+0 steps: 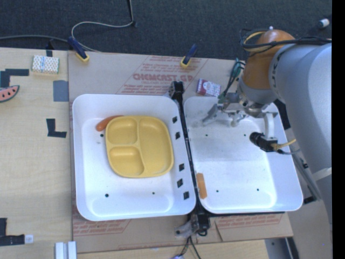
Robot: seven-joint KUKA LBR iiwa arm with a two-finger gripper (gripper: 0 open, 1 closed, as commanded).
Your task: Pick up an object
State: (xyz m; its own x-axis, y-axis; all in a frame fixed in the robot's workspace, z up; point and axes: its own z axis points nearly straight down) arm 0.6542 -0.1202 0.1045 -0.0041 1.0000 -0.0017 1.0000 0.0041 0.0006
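Objects for picking lie in both bins. We see a yellow divided tray point(139, 146) with three compartments resting flat in the left bin point(91, 198), left of the frame's centre. An orange sausage-shaped piece point(102, 124) pokes out from under the tray's upper left corner, partly hidden by it. A small orange stick point(201, 185) lies in the right bin point(259, 193), close against its left wall, in the lower middle of the frame.

We see the grey arm point(302, 80) with its orange band entering from the right of the frame and ending over the upper part of the right bin. The hand point(223, 112) hangs there, above the bin's upper left area, well apart from the orange stick and from the tray. Its metal parts are small and blurred against the white floor, so we cannot tell how the hand stands, and we see nothing clearly held in it.

The two bins sit side by side on a sheet of printed cardboard point(156, 77) on the wooden bench point(32, 144). A small red and white packet point(207, 87) lies on the cardboard just above the right bin. Two blue and yellow clamps point(78, 48) hold the cardboard's upper edge.
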